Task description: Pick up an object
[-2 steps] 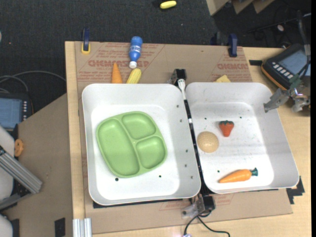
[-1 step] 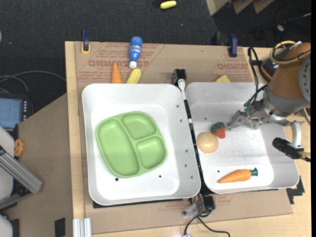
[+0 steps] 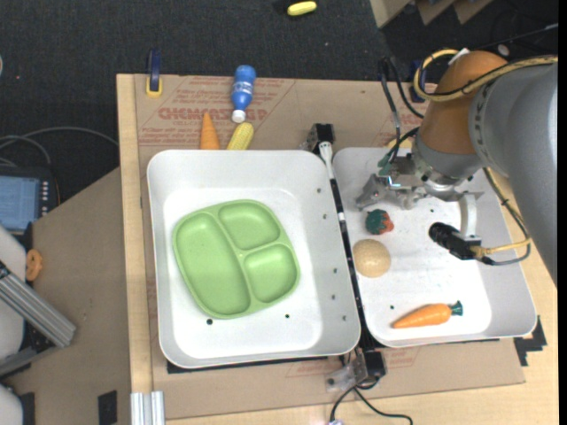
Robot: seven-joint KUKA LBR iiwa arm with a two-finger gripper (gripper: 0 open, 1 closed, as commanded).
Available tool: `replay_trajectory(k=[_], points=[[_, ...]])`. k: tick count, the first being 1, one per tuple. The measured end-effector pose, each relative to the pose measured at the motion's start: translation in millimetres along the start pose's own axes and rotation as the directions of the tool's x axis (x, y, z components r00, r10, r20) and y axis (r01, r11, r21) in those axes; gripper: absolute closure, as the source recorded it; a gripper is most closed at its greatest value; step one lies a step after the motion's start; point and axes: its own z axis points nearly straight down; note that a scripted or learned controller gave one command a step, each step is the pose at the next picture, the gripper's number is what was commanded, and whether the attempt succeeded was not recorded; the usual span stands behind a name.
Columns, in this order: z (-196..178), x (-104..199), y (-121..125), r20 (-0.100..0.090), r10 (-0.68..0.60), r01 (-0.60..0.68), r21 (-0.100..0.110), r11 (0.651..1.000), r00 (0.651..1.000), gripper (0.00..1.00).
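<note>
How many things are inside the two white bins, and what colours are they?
Green: 1, the plate
Orange: 1, the carrot
Tan: 1, the ball
Red: 1, the little toy with a green bit
Total: 4

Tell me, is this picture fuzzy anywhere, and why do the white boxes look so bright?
Camera view: the grey arm, nearest the lens, looks soft and fuzzy, while the carrot and green tray are sharp. Camera view: even light makes the tray's bin and the carrot's bin bright without harsh glare, shadows are faint, and the floor is dark.
</note>
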Motion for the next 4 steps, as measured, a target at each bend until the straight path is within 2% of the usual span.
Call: replay_trajectory(k=[2,3,4], points=[[0,-2,-35,0.000,0.010,-0.010,0.009,1.000,1.000,0.00],[-10,-2,-33,0.001,0.011,-0.011,0.005,1.000,1.000,1.00],[1,3,-69,0.000,0.010,-0.010,0.011,1.000,1.000,1.00]])
